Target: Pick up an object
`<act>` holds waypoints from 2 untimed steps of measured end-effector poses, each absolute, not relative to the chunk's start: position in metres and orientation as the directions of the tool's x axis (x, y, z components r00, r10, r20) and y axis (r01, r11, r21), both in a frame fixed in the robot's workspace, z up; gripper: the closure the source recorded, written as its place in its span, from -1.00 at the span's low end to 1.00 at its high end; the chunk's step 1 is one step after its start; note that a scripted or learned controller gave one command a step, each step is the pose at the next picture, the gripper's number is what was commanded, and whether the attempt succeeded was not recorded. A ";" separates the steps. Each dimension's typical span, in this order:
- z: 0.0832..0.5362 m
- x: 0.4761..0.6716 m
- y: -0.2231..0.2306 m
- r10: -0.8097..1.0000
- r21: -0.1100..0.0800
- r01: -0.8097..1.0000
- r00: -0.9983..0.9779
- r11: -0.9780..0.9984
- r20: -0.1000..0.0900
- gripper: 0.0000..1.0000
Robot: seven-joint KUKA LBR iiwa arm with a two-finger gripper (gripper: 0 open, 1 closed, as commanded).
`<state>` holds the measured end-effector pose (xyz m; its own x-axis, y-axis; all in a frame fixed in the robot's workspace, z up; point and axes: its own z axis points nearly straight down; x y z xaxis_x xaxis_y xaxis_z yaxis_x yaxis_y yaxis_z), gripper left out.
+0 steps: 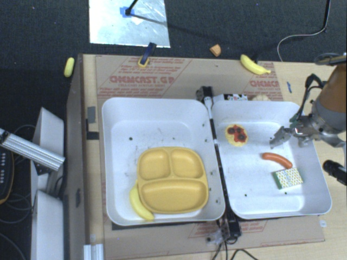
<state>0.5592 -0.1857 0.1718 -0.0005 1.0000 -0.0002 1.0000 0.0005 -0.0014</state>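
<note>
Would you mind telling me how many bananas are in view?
2: one banana lies in the left bin against the yellow tray; another banana lies on the cardboard behind the right bin.

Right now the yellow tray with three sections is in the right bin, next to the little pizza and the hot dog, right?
Not quite. The camera view shows the yellow tray in the left bin, with a banana beside it. The little pizza and hot dog are in the right bin.

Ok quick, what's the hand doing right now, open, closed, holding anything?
Hand: open or closed cannot be told; it hovers over the right bin, above the sausage, with nothing visibly held.
</note>
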 end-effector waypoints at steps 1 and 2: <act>0.120 0.551 -0.179 1.000 0.000 1.000 -0.001 0.001 0.000 -1.00; 0.084 0.514 -0.207 1.000 0.001 1.000 -0.001 0.001 -0.001 -1.00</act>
